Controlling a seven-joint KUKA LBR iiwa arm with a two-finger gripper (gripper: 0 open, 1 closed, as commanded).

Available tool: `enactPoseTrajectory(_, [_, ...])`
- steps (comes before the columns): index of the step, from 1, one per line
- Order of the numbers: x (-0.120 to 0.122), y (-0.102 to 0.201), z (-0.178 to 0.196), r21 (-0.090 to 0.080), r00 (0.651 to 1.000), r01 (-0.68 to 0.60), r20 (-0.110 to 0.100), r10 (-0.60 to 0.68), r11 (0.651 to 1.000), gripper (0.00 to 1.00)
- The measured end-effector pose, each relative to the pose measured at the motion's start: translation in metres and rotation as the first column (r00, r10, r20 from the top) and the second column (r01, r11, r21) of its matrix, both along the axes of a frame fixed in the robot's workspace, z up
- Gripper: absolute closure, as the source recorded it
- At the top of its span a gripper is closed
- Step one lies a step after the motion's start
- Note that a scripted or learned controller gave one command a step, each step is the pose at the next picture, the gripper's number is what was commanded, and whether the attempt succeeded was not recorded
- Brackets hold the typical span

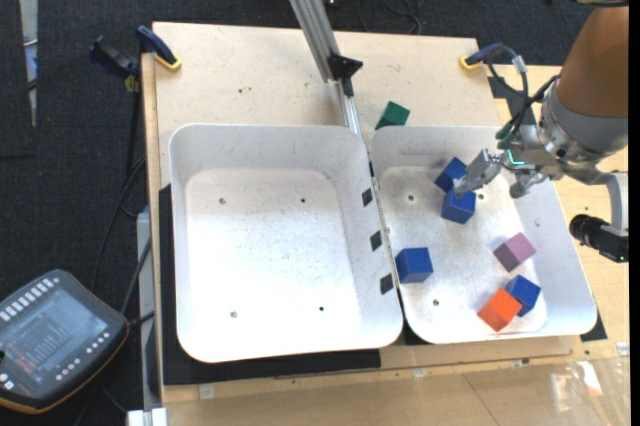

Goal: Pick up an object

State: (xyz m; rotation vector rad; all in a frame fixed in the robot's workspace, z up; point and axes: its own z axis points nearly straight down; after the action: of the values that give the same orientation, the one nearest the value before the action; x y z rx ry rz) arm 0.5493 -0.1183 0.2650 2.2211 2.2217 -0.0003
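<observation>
Pale board bench (pixel 260 79): it is carrying both bins side by side, with clamps (pixel 160 49) gripping its two far corners, probably to keep it from shifting.
White left bin (pixel 200 214): it is sitting along the bench's left half, speckled inside.
White right bin (pixel 560 244): it is holding the blocks, so any pick is likely happening here.
Grey arm (pixel 590 84): it is reaching in over the right bin's far right edge and slanting down towards the bin's far middle.
Gripper (pixel 478 176): it is hanging just above two blue blocks (pixel 456 194) that are lying touching near the bin's far middle; the likely target, they are forming a short line running from far-left to near-right, each one turned cornerwise to the bin walls. I cannot tell how the jaws are standing, and nothing is showing between them.
Blue cube (pixel 413 264): it is lying by the bin's left wall, roughly square to it.
Purple block (pixel 514 251): it is resting towards the right wall, turned cornerwise.
Orange block (pixel 499 310) and small blue block (pixel 524 293): they are touching in the near right corner.
Green block (pixel 393 115): it is lying on the bench beyond the bin's far edge, out of play.
</observation>
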Motion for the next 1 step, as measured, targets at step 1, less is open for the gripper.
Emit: enactPoseTrajectory(1, [-0.0018, 0.0009, -0.0431, 0.0, 1.0, 0.001, -0.005, -0.001, 1.0, 0.0])
